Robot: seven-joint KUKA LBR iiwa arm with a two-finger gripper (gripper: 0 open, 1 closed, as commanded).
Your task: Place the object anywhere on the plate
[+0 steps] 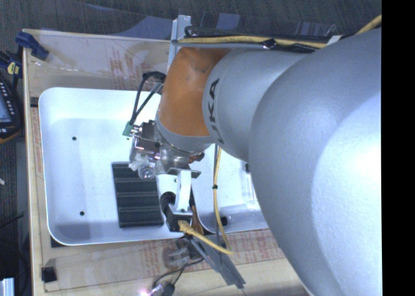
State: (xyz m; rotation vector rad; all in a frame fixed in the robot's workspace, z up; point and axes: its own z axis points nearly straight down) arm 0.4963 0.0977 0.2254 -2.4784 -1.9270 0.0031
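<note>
So the KUKA arm (305, 146) takes up pretty much the whole right half of the camera view. It's grey, with the orange band (188, 91) sitting right above the wrist. It reaches in over the divide between the 2 white bins and points down into the left bin (71, 110).

The gripper (148, 166) hangs low over the left bin's floor, on that bin's right side. Honestly I can't tell if it's spread or pressed together, since the wrist hardware covers the business end from this angle. I also can't see anything pinched in it.

The only loose thing I can make out is a black ribbed slab (135, 196). It's rectangular and lies flat on the left bin's floor, close to the wall at the bottom of the view. Its long side runs roughly up and down the view, with the ribs going across it. The gripper sits just at its upper right corner. Whether it's actually touching the slab or just above it, I can't say.

Only a small piece of the right bin (235, 218) peeks out from under the arm, basically 1 rounded corner.

There are 2 small dark dots (74, 138) on the left bin's floor. The wooden bench (97, 259) shows around the bins, with a blue clamp (30, 45) at its top left corner.
</note>
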